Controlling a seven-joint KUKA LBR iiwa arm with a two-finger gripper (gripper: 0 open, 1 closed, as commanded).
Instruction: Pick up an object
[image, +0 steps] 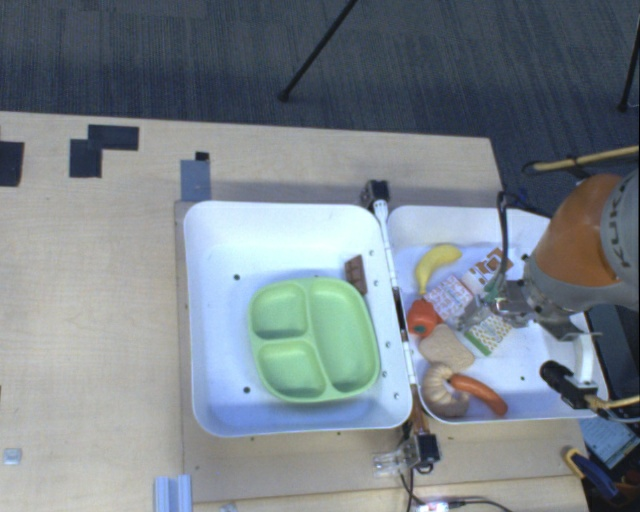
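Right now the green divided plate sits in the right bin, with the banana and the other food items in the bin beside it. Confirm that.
Not quite. The camera view shows the green divided plate in the left bin, not the right one. The banana and the other food items do lie in the bin beside it, the right bin, as you said.

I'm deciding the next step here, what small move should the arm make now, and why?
Probably lower straight down a little: the gripper sits over the pile in the right bin, just above a green-edged packet, with nothing visibly between its fingers.
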